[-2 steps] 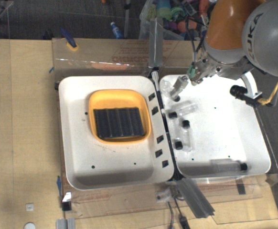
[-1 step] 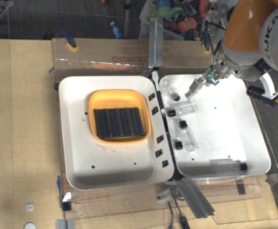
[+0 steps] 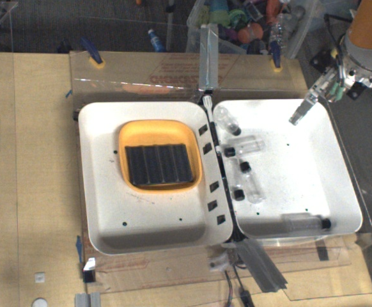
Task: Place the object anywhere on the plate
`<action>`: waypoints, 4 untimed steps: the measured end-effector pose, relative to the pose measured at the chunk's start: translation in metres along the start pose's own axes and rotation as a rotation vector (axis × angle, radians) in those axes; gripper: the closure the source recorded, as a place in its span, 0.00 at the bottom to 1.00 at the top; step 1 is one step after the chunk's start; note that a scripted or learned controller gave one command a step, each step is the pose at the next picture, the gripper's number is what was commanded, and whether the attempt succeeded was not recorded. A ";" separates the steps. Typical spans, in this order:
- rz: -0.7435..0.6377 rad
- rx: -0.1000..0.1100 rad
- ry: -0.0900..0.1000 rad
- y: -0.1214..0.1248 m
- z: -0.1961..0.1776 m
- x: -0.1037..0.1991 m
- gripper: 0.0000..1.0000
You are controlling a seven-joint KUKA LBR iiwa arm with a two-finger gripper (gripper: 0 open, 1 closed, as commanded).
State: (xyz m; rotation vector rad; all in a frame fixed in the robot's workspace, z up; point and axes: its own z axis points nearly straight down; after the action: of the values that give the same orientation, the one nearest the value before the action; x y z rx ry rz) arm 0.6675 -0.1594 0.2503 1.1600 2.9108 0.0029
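You would have found the dark slab [image 3: 159, 164] lying flat on the orange plate [image 3: 158, 131], in the left bin [image 3: 103, 171]. Its long axis ran across the view from left to right, nearly square to the bin's walls. Its grooves ran the other way, from far edge to near edge. The slab was a matt, near-black rectangle with raised parallel ribs. The plate under it was a glossy, rounded square with a shallow lip, and its rim showed on all four sides of the slab.

The gripper [image 3: 299, 115] hung over the far right corner of the right bin [image 3: 314, 190], well apart from the plate. You could not tell how far it was open, and nothing showed in its grasp. Clear plastic vials [image 3: 243, 147] with black caps lay scattered along that bin's left side.
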 end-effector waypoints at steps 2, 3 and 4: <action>-0.557 -0.001 0.004 -0.046 0.010 -0.027 0.00; -0.910 -0.003 0.004 -0.055 0.028 -0.033 0.00; -1.238 -0.004 -0.002 -0.043 0.045 -0.043 0.00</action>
State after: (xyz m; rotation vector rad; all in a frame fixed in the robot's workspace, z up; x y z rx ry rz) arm 0.6691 -0.2205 0.2056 -0.7429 3.0415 -0.0011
